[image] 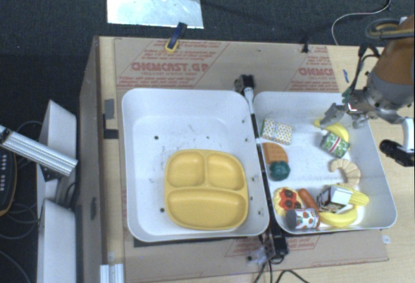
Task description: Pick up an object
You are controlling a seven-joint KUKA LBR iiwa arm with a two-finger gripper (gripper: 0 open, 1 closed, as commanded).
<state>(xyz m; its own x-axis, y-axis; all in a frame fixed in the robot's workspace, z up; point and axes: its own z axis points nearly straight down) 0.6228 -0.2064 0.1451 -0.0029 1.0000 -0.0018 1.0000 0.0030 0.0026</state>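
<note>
Bench: two shallow white bins side by side on a board printed with red lettering.
Left bin (139, 145): holds one yellow divided plate (206, 188), lying flat toward the near side, three compartments showing.
Right bin (382, 204): holds all the small objects.
Arm (392, 64): enters from the right, orange band above the grey wrist, over the far right corner of the right bin.
Gripper (347, 113): poised over the far right part of the right bin, fingers spread apart, one pointing left and one lower right; nothing seen between them.
Nearest objects to gripper: a yellow banana-like piece (335, 130) just below the fingers, touching a green and white can (334, 143); contact between fingers and banana cannot be judged.
Patterned box (277, 130): near the bin's left wall, far half.
Orange block (275, 152): just below the box, beside a dark teal round piece (279, 171).
Croissant-shaped piece (345, 171): right of centre, below the can.
Near-side cluster: a round yellow and red item (285, 198), a carrot (308, 199), a small patterned cup (304, 219), a black and white box (338, 196), and a second banana (343, 213), crowded and touching.
</note>
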